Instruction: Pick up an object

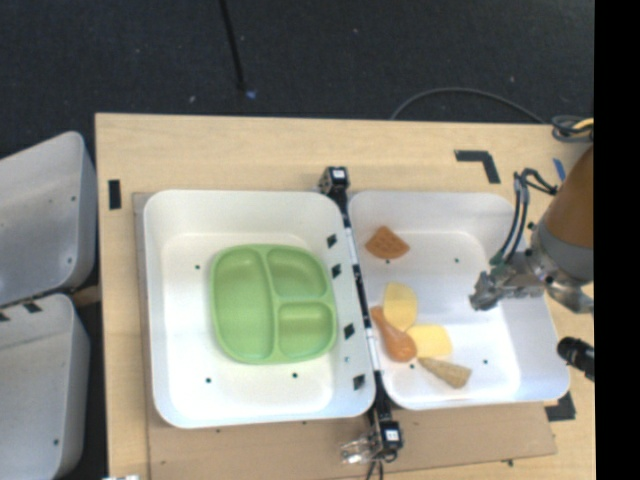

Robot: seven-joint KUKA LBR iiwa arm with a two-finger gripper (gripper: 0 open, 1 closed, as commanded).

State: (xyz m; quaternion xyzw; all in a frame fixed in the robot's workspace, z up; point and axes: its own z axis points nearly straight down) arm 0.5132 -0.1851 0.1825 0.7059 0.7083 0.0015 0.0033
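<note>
In the right bin [500,213] an orange carrot-like piece [394,335] lies slanting from upper left to lower right, touching a pale yellow slice [401,305] and a yellow wedge [432,341]. A tan piece [446,371] sits just below, an orange chip [386,243] above. The end effector [487,291] hovers well right; I cannot tell its grip. A green divided plate [270,301] occupies the left bin [170,228].

Green divided plate [272,303] lies in left bin [170,388].
</note>
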